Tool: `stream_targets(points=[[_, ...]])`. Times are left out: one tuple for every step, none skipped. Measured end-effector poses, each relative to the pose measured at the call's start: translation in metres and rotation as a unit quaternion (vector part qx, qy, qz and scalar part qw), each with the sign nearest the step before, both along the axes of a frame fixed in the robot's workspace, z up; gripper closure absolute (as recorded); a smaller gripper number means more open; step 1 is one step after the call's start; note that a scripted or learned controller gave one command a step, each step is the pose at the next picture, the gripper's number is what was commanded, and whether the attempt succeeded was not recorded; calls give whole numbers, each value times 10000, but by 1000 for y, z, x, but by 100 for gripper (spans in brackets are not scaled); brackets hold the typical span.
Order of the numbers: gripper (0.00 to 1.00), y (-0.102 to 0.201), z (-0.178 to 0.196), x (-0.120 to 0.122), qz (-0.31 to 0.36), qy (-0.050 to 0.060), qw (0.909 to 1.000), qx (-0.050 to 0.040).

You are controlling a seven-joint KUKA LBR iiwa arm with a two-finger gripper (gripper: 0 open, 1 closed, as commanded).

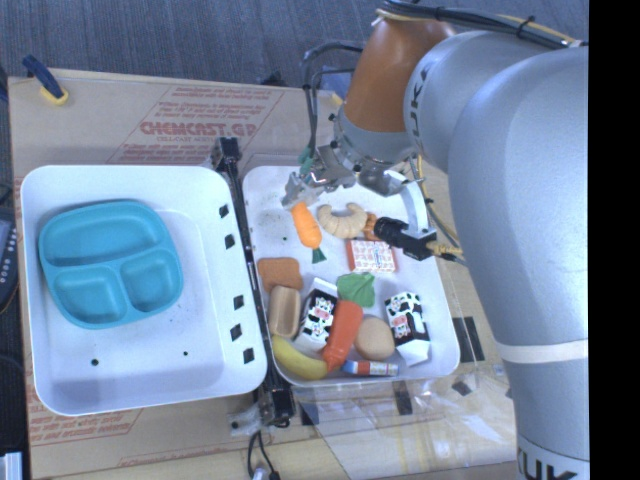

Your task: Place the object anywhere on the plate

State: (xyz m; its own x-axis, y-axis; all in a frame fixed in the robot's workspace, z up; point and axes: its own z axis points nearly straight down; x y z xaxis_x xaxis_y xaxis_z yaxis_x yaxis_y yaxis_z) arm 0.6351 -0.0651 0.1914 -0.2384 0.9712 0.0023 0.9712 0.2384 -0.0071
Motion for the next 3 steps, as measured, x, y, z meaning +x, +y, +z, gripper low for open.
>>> stream_targets(points=[[100, 46, 33, 10, -656, -35, 9978, -8], [100, 58, -2, -35, -1287, 1, 9917, -16], [100, 155, -1, -39, -365, -17, 9993, 2]])
